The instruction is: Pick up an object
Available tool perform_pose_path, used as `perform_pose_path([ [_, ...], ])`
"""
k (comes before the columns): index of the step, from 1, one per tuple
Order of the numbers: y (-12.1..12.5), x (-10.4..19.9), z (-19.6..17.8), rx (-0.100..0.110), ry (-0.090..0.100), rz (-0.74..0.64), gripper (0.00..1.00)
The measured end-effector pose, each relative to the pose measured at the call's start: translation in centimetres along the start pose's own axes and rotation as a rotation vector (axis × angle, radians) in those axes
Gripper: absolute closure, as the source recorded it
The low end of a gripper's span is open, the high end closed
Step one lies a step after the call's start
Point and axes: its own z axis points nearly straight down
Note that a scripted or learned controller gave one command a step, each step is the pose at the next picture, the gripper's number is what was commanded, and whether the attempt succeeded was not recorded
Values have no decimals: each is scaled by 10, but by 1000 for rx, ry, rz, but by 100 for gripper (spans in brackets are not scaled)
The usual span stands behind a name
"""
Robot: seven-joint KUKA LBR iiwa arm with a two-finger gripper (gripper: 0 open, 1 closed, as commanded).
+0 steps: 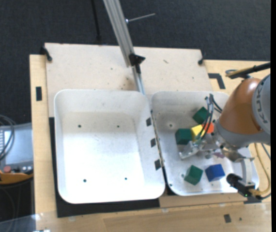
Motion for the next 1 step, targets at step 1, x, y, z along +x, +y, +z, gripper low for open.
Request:
perform_pose_path([
  [1, 3, -1, -14, -11, 0, 7, 100],
])
